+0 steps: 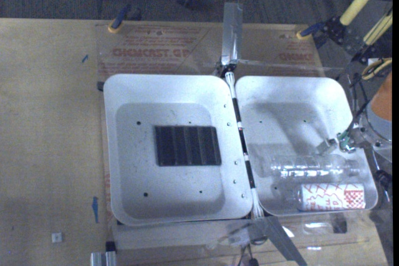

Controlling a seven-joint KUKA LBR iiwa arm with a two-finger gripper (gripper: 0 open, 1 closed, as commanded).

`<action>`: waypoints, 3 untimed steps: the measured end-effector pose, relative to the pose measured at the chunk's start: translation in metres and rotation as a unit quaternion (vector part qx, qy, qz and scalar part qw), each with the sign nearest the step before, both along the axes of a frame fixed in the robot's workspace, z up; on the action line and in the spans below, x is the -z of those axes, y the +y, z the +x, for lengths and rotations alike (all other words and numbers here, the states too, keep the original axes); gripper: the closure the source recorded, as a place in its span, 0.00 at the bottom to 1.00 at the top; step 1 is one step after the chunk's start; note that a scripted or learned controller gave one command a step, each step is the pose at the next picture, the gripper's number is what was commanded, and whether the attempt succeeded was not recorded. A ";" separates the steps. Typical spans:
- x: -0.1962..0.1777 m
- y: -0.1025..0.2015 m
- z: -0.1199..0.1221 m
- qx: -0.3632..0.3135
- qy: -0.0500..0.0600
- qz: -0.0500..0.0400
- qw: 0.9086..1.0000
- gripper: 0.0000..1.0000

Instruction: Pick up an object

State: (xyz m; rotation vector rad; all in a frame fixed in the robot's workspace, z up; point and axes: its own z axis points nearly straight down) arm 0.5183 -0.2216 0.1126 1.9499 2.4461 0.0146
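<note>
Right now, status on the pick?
Tool at right bin's right side, nothing seen in it. Clear bottle and red-white can lying just below. Left bin: dark ridged block.

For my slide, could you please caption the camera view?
Gripper poised in the right bin above a clear bottle and red-patterned can; dark ridged slab in the left bin.

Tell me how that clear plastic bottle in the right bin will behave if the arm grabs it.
The clear bottle lies on its side, so it will probably roll when nudged. It looks empty, so likely light. Its glossy, see-through wall may slip or dent under pressure.
</note>
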 end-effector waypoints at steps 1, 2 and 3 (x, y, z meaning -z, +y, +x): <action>0.004 0.049 -0.007 -0.100 -0.038 -0.020 0.994 0.00; 0.024 0.067 0.091 -0.117 0.004 -0.001 0.993 0.00; 0.025 0.035 0.051 -0.114 0.005 -0.002 0.993 0.00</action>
